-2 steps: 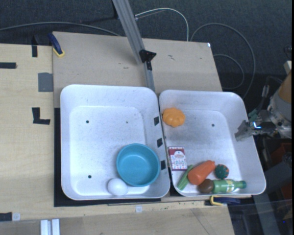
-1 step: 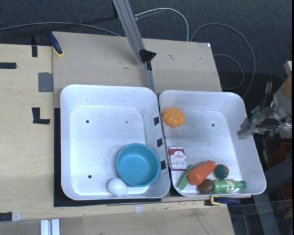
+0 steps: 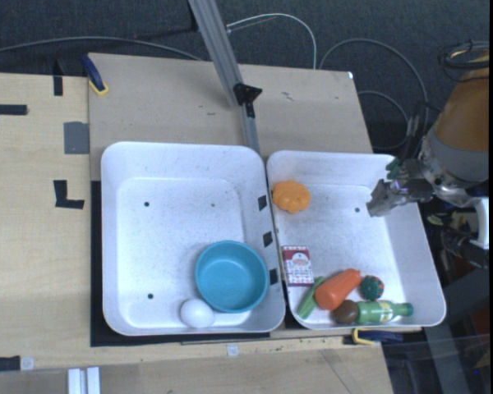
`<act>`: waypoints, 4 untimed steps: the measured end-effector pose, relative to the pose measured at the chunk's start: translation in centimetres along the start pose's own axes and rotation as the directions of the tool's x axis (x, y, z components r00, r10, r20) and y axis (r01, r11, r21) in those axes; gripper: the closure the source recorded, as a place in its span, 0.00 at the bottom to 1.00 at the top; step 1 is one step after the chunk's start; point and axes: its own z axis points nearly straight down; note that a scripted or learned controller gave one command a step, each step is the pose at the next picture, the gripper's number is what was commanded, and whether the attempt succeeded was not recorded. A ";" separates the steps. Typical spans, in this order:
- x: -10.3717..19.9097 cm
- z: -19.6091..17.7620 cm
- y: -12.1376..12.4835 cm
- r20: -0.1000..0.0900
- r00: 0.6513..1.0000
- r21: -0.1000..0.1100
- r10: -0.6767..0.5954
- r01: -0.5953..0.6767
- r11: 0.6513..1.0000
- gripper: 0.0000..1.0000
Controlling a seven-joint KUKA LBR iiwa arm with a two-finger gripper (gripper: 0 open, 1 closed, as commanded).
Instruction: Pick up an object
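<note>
My fingers (image 3: 384, 201) hang over the right edge of the right shallow white plastic bin (image 3: 415, 245); whether they are apart or together I cannot tell. The nearest target, a round orange fruit-like toy (image 3: 291, 196), lies to my left across bare bin floor, with no long axis to match.

I take this for a robotics lab: my arm (image 3: 464, 130) works a taped plywood tabletop (image 3: 181, 105) over dark carpet (image 3: 353, 6), loose cables (image 3: 304, 31) trailing.
</note>
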 end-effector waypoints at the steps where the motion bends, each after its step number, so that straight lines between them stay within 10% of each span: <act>1: 4.7 -0.5 2.5 0.000 1.000 0.000 0.001 -0.001 1.000 1.00; 4: 18.8 1.1 9.7 0.000 1.000 0.000 0.001 -0.001 1.000 1.00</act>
